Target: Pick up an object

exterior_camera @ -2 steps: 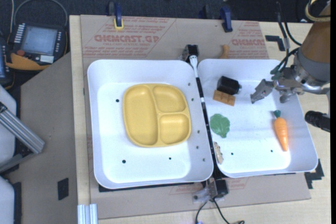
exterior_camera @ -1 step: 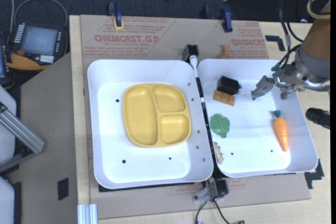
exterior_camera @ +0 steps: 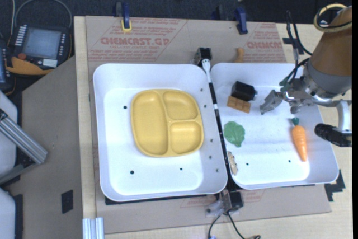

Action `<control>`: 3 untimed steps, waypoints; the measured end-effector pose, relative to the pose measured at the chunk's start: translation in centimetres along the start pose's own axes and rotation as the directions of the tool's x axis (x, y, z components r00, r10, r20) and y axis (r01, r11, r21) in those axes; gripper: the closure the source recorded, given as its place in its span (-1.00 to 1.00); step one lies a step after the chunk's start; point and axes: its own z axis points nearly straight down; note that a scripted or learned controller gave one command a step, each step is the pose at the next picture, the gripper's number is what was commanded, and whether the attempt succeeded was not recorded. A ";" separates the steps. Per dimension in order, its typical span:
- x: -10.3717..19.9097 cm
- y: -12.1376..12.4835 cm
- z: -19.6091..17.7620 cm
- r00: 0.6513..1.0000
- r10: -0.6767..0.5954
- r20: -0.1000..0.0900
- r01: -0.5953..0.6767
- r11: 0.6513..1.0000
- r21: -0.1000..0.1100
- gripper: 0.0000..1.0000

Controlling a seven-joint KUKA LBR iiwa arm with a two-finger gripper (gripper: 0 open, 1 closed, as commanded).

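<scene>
One carrot [exterior_camera: 300, 141], one yellow tray [exterior_camera: 166, 122], two bins [exterior_camera: 112, 120]

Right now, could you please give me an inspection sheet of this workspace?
Surface: cardboard-covered bench bearing two white bins, left bin and right bin.
Job's things: carrot, green leafy piece, black block, brown block, all loose in the right bin.
Clutter: yellow divided plate in the left bin; small tan item at the right bin's left edge.
Grippers: gripper over the right bin, holding nothing.
Cables: black cable below the bench.
Surroundings: handheld pendant at left.
</scene>
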 end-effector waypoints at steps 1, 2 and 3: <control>0.3 -0.8 4.6 1.000 0.000 0.000 0.000 1.000 0.000 -1.00; 0.4 -0.8 7.8 1.000 0.000 0.000 0.000 1.000 0.000 -1.00; 0.3 -0.7 6.5 1.000 0.000 0.002 0.000 1.000 -0.006 1.00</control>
